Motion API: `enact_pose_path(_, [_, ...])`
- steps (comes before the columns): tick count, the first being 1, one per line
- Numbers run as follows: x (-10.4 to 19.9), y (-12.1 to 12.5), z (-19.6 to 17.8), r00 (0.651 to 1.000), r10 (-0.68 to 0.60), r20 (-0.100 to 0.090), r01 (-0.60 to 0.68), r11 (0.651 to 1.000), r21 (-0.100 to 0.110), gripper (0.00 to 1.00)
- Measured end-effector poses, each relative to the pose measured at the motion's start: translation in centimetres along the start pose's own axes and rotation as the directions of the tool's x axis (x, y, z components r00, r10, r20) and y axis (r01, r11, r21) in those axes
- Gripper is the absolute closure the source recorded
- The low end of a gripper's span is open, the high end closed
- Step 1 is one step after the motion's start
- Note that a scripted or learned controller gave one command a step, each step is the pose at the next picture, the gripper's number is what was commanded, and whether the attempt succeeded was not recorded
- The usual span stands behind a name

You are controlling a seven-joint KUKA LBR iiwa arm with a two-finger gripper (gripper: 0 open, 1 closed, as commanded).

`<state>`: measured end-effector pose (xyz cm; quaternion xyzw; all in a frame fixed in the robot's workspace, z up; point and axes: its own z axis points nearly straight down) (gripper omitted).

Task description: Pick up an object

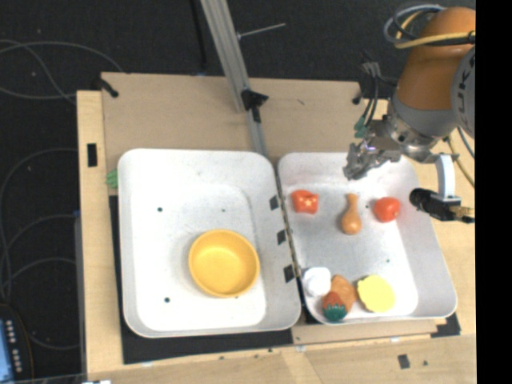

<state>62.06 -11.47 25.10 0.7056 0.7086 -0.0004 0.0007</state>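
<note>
Six small things lie in the right bin (424,246), and any of them could be the object to pick up, so we take them in turn. Nearest the gripper (358,166) we see a tan gourd-shaped piece (351,214) near the bin's middle, its narrow neck pointing toward the top of the frame. To its left sits an orange-red block (305,202), and to its right a red tomato-like ball (387,209); all three lie apart from one another. Along the bin's lower edge, in its lower-left corner, we find a white ball (318,279) touching an orange carrot-like piece with a green end (339,296), and just right of that a yellow disc (376,294).

We see the gripper in the upper right of the frame, over the upper part of the right bin, above the gourd piece and clear of it. Nothing shows between its tips, and we cannot tell how it is set.

Behind it the grey arm with its orange band (436,62) rises toward the frame's upper right corner.

Left of centre, the left bin (152,190) carries a yellow bowl (223,262), standing upright in its lower right part.
</note>
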Motion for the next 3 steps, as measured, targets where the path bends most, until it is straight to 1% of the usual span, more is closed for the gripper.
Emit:
enact_pose_path(2, [11.5, -4.0, 1.1, 1.0, -0.003, -0.003, 0.003, 1.0, 0.001, 1.0])
enact_pose_path(3, [16.2, -5.6, 2.0, 1.0, -0.003, -0.002, 0.003, 1.0, 0.001, 1.0])
